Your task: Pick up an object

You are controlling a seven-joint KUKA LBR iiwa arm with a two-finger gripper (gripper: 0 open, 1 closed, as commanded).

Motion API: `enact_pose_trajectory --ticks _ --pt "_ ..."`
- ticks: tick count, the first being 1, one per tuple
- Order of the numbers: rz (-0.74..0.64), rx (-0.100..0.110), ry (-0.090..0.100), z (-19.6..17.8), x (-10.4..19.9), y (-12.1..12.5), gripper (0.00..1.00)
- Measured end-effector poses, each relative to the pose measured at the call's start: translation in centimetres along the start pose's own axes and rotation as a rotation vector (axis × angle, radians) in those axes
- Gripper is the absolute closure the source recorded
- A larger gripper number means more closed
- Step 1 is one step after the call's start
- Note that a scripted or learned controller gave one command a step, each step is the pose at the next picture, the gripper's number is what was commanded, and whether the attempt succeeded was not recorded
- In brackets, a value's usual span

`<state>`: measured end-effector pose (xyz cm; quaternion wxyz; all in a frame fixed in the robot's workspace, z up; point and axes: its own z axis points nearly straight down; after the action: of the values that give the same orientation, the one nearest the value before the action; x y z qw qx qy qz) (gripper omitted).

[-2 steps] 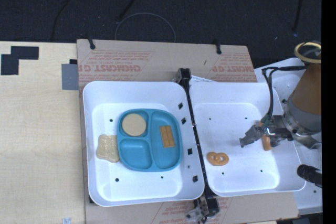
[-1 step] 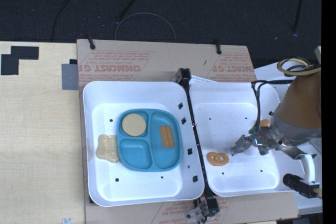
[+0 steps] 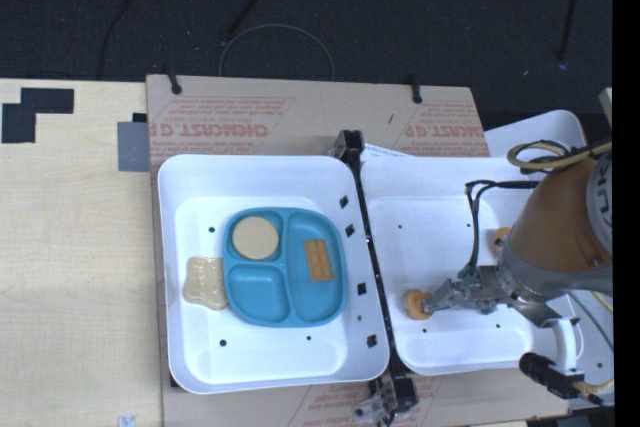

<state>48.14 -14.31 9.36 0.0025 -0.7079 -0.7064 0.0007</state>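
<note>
Tool low in the right bin, next to a small tan piece.

The grey arm's tool (image 3: 437,301) reaches into the right shallow white bin (image 3: 440,355); its tip touches a small round tan object (image 3: 414,304), but I cannot tell how its grip stands. In the left white bin (image 3: 190,355) sits a blue compartment tray (image 3: 275,300) with a round beige disc (image 3: 254,237), an orange-brown rectangular piece (image 3: 318,260) and, beside it, a pale yellow flat piece (image 3: 205,282).

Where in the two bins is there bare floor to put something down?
Left bin: bare strips above and below the blue tray; its left side is crowded by the pale biscuit. Right bin: open floor along the top, between the divider and the arm; lower right is crowded by the hand and a tan piece.
</note>
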Motion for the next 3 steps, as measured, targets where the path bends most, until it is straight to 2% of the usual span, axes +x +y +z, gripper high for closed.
enact_pose_trajectory --ticks 1,3 --pt "0.005 -0.001 -0.001 -1.2 -0.1 0.1 1.00" --pt "-0.003 -0.006 -0.003 -9.8 -0.4 0.5 1.00"
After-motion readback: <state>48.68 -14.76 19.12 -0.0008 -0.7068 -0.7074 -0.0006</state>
